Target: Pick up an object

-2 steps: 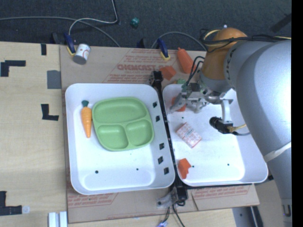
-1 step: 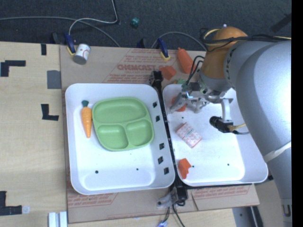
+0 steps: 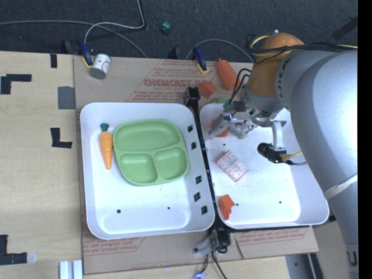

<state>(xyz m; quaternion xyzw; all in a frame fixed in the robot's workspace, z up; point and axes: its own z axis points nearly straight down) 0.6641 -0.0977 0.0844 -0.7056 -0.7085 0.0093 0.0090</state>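
Right bin (image 3: 290, 208) — claw (image 3: 232, 124), grip state unclear, poised just above small packet (image 3: 232, 165).

Robotics lab, bench (image 3: 35, 156) with taped markers, clamped cardboard, loose cables (image 3: 116, 25)

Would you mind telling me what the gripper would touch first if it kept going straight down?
Probably the floor of the right bin near its upper left corner; the gripper hangs there, though depth is unclear.

A carrot (image 3: 106, 147) lies left of a tray (image 3: 152, 151) in the left bin (image 3: 139, 221).
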